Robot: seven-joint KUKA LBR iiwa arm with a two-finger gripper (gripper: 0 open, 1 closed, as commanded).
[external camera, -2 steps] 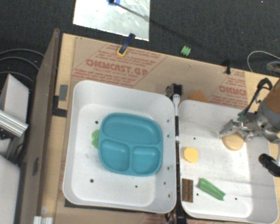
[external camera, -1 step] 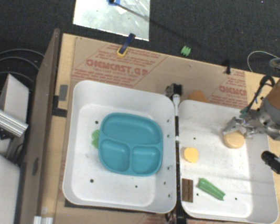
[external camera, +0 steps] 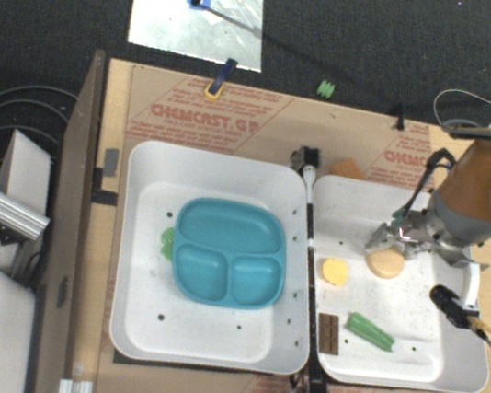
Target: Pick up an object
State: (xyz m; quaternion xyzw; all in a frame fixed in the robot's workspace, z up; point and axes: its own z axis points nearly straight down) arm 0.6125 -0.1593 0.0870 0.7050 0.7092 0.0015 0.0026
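Bench, two white bins: right bin (external camera: 468,373) holds tan roundish object (external camera: 385,263) toward its far edge, gripper (external camera: 399,237) directly over it, finger state undeterminable; approach step judged, next needing descent and closure; yellow piece (external camera: 334,272), green piece (external camera: 369,331) nearby.

I see the bench (external camera: 241,111) topped with a brown sheet printed in red letters. Two shallow white bins sit on it side by side, edges nearly touching along a dark strip between them. The left bin (external camera: 139,248) takes up the middle of the bench; the right bin (external camera: 460,362) reaches toward its right edge. Near the back edge I can make out a small clamp (external camera: 218,79) with a blue handle and yellow tip, and a small black clip (external camera: 399,121) further right.
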